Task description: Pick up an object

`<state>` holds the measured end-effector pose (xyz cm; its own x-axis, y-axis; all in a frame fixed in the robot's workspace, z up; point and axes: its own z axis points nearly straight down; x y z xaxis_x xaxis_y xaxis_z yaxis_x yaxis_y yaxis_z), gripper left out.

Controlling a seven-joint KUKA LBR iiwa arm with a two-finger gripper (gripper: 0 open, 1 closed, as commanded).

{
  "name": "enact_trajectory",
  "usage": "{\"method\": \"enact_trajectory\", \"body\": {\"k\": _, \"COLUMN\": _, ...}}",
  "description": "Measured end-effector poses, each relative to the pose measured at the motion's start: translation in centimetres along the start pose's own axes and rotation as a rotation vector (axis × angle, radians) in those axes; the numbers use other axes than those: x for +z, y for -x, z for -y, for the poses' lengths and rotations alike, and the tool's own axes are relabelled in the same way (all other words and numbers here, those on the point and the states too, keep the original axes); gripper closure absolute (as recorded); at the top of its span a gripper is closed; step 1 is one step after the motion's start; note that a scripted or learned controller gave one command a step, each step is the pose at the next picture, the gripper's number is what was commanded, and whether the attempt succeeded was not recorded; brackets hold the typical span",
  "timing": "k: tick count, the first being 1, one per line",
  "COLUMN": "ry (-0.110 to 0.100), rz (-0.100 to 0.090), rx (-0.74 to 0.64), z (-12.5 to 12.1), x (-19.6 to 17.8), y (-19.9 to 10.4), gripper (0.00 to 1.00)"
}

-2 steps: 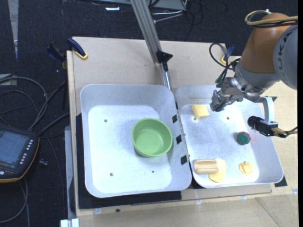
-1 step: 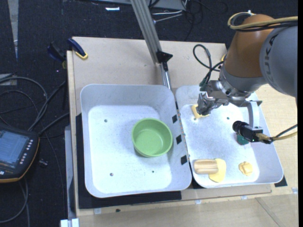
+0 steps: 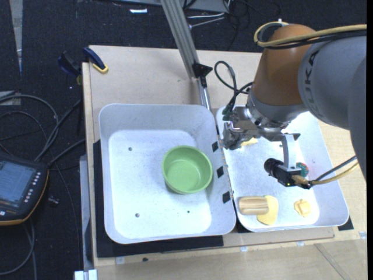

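A green bowl (image 3: 187,168) sits in the left bin (image 3: 122,127), toward its right side. In the right bin (image 3: 326,156) a tan roll-shaped object (image 3: 252,205) lies against a yellow piece (image 3: 268,216) near the front edge, and a small yellow object (image 3: 302,207) lies to their right. My gripper (image 3: 234,134) hangs low over the right bin's back left part, close to the wall between the bins. A bit of yellow (image 3: 250,140) shows just beside it. The bulky wrist hides the fingertips.
A slanted metal pole (image 3: 182,34) runs from the top down to the gap between the bins. A small black camera unit with a cable (image 3: 284,172) hangs off the wrist above the right bin. A handheld pendant (image 3: 17,189) lies off the bench at left.
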<state>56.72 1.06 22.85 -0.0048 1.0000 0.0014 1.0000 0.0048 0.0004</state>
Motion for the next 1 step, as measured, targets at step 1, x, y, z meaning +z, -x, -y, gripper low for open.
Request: {"method": "enact_trajectory", "body": {"k": 1, "ry": 0.000, "rz": 0.000, "rx": 0.001, "z": 1.64, "x": -1.08, "y": -5.10, "gripper": 1.00}}
